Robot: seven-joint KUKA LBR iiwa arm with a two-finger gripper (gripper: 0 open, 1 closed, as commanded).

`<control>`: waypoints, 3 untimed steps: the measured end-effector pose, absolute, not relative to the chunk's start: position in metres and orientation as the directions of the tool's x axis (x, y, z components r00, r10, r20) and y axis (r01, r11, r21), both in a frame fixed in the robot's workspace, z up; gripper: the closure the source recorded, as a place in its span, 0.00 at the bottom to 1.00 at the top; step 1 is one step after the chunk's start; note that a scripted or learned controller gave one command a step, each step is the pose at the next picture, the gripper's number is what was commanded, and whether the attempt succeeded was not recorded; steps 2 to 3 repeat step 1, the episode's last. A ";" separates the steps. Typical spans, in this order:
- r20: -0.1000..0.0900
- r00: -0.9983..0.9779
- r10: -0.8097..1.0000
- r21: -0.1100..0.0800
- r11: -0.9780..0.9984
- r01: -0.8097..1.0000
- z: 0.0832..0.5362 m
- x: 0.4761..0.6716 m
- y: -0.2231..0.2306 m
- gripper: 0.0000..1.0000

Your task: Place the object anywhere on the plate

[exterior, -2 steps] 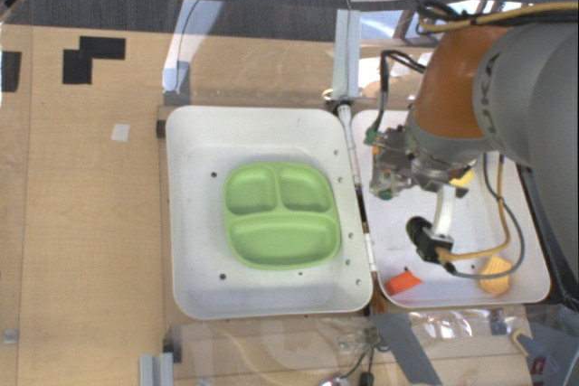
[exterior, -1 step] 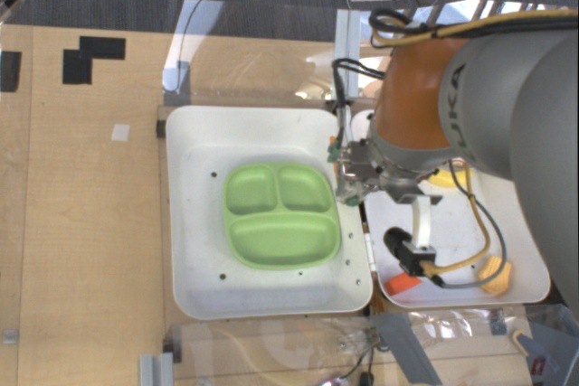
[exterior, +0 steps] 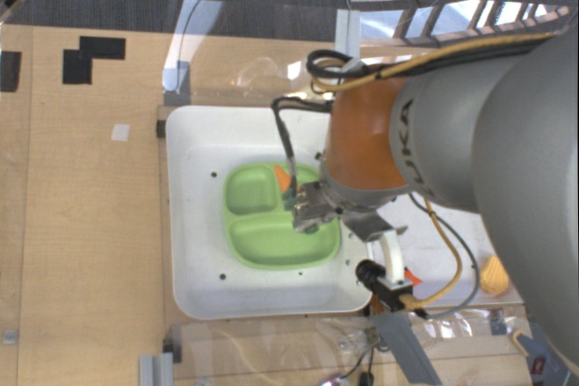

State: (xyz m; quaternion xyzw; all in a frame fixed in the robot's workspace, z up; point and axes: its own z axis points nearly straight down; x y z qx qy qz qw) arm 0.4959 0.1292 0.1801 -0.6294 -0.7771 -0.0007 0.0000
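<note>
Gripper [exterior: 308,214] hovers over green plate [exterior: 271,226], frame centre.
An orange object [exterior: 284,179] shows at the plate's upper right edge; whether the gripper pinches it cannot be told. Release should come low, over a compartment.

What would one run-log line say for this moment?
arm: over left white bin | gripper: above green divided plastic plate | small orange object: beside gripper, at plate's edge | grasp: cannot tell
</note>
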 end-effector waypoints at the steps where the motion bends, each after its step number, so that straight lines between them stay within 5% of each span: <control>1: 0.001 -0.207 0.978 0.002 0.207 0.978 0.180 0.496 0.129 0.00; 3: 0.001 -0.207 0.978 0.002 0.207 0.978 0.180 0.496 0.129 0.00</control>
